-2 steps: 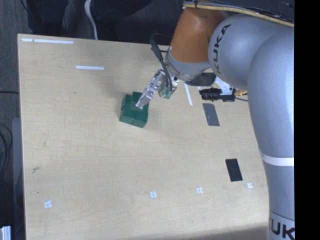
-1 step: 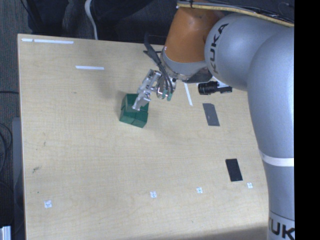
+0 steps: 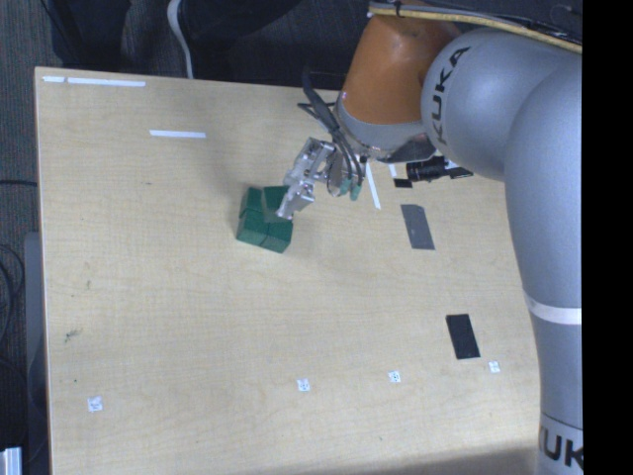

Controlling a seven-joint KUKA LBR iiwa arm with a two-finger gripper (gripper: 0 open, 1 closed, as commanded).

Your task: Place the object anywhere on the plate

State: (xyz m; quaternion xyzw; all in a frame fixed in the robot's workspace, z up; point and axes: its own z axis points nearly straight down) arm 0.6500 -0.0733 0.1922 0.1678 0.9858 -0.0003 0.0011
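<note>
A dark green block [image 3: 259,222] lies on the pale wooden tabletop [image 3: 178,295], left of the middle. My gripper [image 3: 293,202] reaches down from the upper right, and its tip rests at the block's upper right corner. It looks to be touching or overlapping that corner. The grey arm with its orange band [image 3: 391,67] takes up the upper right of the view. The block sits flat on the wood and is not lifted.
Two black tape patches [image 3: 417,227] [image 3: 462,335] lie to the right of the block. White tape strips [image 3: 178,135] [image 3: 94,82] mark the far left. Small white markers [image 3: 304,385] dot the near edge. Wide bare wood spreads to the left and front.
</note>
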